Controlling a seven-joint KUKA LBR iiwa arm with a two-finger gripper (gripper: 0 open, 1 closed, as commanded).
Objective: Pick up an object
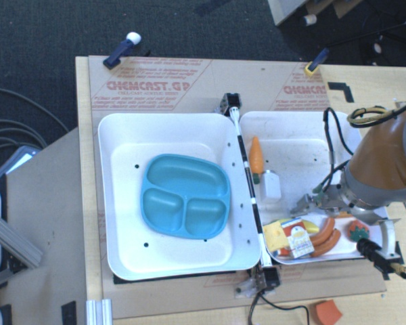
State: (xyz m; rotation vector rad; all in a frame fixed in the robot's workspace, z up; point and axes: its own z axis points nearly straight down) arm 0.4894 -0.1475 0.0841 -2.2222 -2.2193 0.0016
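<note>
Toy food pile [304, 235] in right bin [284, 131], end effector [312, 203] above it.
Finger state: can't tell. Toy carrot [256, 156] behind pile; blue divided plate [185, 196] in left bin [122, 181].

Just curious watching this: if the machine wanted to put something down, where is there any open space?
Left bin: bare floor rings the blue plate. Right bin: free patch at the back, beside the carrot. Its front is crowded with toy food and the arm.

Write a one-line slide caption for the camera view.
Arm reaches into the right bin above toy food, a carrot by the divider; a blue plate lies in the left bin.
</note>
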